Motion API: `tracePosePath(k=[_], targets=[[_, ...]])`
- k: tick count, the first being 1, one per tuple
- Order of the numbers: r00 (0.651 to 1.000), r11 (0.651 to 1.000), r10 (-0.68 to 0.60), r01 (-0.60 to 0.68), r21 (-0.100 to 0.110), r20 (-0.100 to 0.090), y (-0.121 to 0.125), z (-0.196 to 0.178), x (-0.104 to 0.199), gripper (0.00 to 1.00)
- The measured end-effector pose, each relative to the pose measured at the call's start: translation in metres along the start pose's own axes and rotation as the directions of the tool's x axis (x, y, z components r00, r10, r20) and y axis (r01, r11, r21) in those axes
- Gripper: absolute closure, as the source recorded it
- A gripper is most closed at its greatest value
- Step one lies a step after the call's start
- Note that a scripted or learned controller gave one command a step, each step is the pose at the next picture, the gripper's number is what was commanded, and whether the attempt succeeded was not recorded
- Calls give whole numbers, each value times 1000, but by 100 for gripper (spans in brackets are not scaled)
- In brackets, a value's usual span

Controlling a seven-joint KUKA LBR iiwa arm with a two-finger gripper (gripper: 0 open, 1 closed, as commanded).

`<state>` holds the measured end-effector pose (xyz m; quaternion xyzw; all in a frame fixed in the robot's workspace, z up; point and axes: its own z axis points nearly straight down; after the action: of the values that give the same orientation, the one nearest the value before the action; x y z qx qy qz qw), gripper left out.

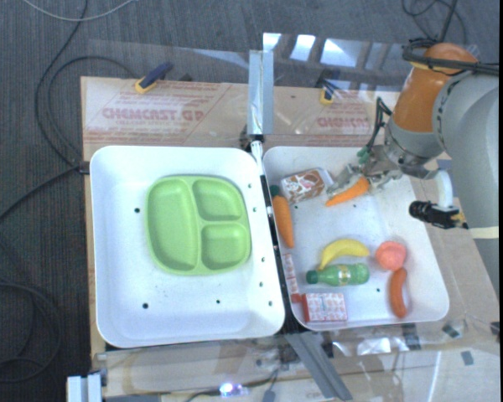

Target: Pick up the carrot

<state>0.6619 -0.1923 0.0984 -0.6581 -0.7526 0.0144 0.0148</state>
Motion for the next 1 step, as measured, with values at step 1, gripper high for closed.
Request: tracePosePath(k=[1], targets=[[1000, 1000, 1, -1, 3, 2, -1, -10, 0, 100]])
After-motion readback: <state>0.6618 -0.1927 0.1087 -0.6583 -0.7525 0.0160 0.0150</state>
